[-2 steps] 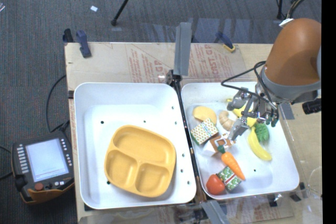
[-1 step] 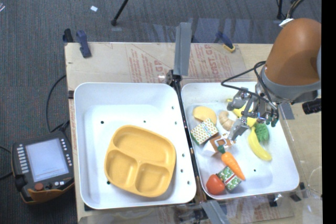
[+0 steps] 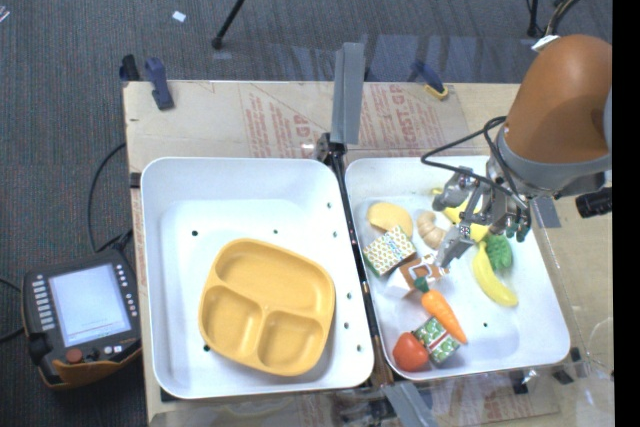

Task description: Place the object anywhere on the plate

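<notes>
Arm enters from the right, orange band above the wrist at the upper right corner of the right bin (image 3: pixel 555 330). Wrist tilts down and leftward; gripper (image 3: pixel 462 233) sits low over the upper middle of that bin. Finger state: cannot tell, the tips blur into the clutter beneath.

Right bin contents: banana (image 3: pixel 492 279) just right of the gripper with a green broccoli piece (image 3: pixel 499 251) against it; pale yellow rounded piece (image 3: pixel 389 216) and patterned box (image 3: pixel 388 250) to the left; carrot (image 3: pixel 442 314) below; tomato (image 3: pixel 409 352) and a small green-red carton (image 3: pixel 441 341) at the bottom edge.

Yellow compartment plate (image 3: pixel 267 306) lies in the left bin (image 3: pixel 170 215), lower centre, well apart from the gripper.
</notes>
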Controlling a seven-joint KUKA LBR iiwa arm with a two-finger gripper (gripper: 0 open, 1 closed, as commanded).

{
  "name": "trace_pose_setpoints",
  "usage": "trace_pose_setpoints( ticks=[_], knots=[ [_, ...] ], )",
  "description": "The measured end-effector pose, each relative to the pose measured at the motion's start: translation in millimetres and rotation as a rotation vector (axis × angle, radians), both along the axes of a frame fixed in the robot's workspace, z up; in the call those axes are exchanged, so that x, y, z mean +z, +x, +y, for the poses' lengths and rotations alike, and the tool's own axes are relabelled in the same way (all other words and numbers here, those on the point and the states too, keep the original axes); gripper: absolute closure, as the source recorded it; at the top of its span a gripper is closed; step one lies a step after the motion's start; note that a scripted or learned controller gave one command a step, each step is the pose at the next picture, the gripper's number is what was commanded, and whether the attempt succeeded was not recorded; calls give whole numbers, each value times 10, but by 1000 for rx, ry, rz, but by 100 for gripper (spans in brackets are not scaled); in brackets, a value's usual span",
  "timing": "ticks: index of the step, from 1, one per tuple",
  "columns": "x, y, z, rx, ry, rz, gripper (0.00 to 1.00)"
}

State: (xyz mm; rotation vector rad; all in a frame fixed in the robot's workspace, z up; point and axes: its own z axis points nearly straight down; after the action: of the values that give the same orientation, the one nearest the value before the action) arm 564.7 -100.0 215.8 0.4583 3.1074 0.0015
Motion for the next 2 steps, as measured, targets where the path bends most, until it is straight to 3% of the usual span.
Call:
trace_pose_setpoints(
  ticks=[1,2],
  knots=[
    [0,0,0,0,0,0,0],
    [-835,-149,-148,453,3,5,0]
  ],
)
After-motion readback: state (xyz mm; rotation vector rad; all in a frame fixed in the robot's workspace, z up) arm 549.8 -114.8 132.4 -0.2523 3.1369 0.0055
